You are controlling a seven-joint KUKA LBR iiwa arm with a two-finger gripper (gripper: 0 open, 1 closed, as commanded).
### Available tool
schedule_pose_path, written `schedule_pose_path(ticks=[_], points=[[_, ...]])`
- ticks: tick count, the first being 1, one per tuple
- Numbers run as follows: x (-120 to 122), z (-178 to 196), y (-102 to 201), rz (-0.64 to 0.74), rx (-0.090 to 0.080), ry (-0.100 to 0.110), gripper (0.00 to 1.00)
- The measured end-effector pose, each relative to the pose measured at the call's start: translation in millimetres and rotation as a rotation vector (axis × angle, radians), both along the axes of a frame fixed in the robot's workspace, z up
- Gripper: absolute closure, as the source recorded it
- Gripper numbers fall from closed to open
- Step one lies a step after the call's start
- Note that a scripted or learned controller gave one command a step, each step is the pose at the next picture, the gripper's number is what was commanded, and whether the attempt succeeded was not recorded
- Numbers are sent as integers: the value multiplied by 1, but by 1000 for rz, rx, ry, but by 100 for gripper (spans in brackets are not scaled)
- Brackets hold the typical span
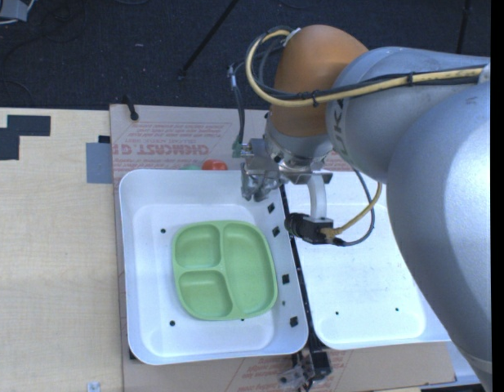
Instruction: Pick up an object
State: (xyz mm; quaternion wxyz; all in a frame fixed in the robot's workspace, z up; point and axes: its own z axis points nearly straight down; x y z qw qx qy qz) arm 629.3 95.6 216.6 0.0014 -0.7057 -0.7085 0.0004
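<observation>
Inspected green divided plate (225,269): lies flat on the floor of the left bin (127,260), three compartments facing up, apparently nothing in them. Taken as the only graspable thing within the bins, hence as the likely target.

Inspected gripper (258,188): hangs beyond the plate's far right corner, above that corner of the bin and close to the wall shared with the right bin (366,317). Not touching the plate. Cannot tell from this angle whether the jaws stand open or closed; nothing seen held.

Noted beyond the plate's far edge, outside the bin rim: small red object (213,166), partly hidden, identity unclear. Judged out of reach for this attempt.

Judged stage: approach, grasp not yet made.

Recommended for a sound grasp:
- Shift toward the plate's near side and left until directly over a rim or over a ridge between compartments; avoid the flat compartment floors, which offer nothing to pinch.
- Open wide before descending and set the jaws across the chosen rim, not along it.
- Descend slowly; expect a thin, smooth, shallow plate to slide or tip under an off-centre pinch.
- Keep clear of the shared wall to the plate's right while lowering.
- Lift straight up and confirm the plate rises before travelling
</observation>
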Motion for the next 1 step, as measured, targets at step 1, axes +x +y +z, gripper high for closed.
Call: schedule_pose_path(ticks=[1], points=[[0, 0, -1, -2, -2, 1, 0]])
